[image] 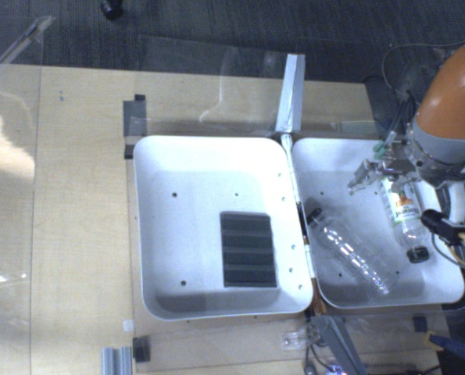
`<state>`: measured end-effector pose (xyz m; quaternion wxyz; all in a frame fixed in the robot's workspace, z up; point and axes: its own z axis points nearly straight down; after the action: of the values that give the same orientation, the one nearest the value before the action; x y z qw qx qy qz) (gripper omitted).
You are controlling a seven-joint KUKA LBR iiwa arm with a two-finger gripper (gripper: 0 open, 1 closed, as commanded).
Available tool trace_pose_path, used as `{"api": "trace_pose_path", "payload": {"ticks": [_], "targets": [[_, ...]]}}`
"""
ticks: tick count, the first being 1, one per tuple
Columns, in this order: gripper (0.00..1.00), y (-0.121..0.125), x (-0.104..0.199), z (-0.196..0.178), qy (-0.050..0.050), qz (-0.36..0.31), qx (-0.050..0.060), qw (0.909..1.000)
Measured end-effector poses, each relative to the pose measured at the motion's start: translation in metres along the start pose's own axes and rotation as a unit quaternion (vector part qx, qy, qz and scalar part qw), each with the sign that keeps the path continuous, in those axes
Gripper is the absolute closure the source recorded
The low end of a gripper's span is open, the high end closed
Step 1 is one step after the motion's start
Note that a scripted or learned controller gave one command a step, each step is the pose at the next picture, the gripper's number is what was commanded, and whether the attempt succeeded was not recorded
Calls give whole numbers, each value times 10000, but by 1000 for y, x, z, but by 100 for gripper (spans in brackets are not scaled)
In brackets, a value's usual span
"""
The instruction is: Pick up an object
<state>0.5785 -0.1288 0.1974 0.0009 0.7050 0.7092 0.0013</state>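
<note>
A clear plastic bottle (347,250) with a black cap lies diagonally in the right bin (326,162), its cap end near the bin's left wall. A second clear bottle (404,211) with a white and orange label lies towards the bin's right side, its black cap pointing at the near edge. My gripper (384,170) hangs over the far right part of this bin, just above the upper end of the labelled bottle. The arm's orange band (451,92) rises behind it. A black ribbed rectangular block (248,248) lies flat in the left bin (162,209).
A metal bar (291,92) stands upright behind the seam between the two bins. Cables (451,237) trail along the right bin's right rim. A clear panel (13,53) covers the bench at the left.
</note>
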Motion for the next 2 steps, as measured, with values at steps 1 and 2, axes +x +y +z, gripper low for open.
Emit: {"api": "trace_pose_path", "payload": {"ticks": [1, 2], "targets": [[0, 22, -58, 13, -13, -556, -19, 9985], [0, 25, -27, -11, -7, -743, -21, 9972]]}}
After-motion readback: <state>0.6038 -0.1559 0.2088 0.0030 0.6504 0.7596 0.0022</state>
